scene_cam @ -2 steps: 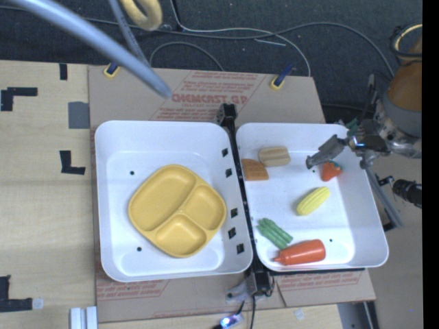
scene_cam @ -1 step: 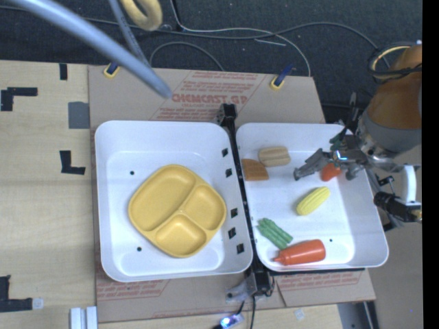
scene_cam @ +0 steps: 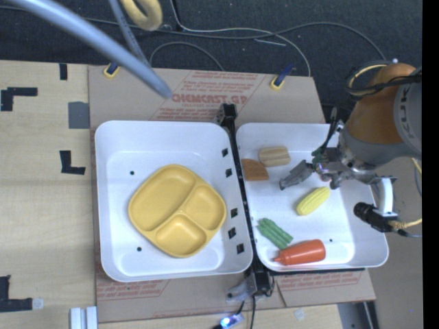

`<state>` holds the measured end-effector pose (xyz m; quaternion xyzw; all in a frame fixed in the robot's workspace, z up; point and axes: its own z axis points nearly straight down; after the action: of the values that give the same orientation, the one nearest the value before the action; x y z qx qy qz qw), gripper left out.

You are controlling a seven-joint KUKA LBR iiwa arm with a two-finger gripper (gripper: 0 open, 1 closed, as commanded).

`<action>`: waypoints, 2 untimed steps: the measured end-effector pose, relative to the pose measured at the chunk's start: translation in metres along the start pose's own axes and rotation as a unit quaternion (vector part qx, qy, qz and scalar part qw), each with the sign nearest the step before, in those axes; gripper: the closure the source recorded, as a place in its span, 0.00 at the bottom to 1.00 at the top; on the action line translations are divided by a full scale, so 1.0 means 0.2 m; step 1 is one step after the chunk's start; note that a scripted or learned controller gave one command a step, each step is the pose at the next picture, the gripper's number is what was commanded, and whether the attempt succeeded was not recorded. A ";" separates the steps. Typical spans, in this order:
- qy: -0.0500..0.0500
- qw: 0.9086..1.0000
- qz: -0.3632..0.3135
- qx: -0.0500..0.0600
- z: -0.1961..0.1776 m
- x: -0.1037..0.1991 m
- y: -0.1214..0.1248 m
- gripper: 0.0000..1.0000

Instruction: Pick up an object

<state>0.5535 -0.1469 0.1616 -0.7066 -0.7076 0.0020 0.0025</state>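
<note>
The right bin (scene_cam: 363,252) holds a tan bread-like block (scene_cam: 274,156), a brown piece (scene_cam: 254,171), a yellow corn cob (scene_cam: 313,200), a green bean pod (scene_cam: 275,232) and an orange-red carrot (scene_cam: 300,252). My gripper (scene_cam: 289,179) reaches in from the right and points left. It hangs over bare bin floor, just below the tan block and up-left of the corn cob. Nothing shows in its grasp.
The left bin (scene_cam: 110,184) holds a yellow divided plate (scene_cam: 177,210). A black divider (scene_cam: 236,184) runs between the two bins. Cables lie on the dark surface behind the bench, and a grey pole crosses the top left.
</note>
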 end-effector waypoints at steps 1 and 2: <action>-0.002 1.000 0.000 -0.004 0.26 -0.03 0.05 0.00; -0.002 1.000 -0.001 -0.007 0.19 -0.03 0.05 1.00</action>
<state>0.5641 -0.1525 0.1241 -0.7062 -0.7080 -0.0011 -0.0041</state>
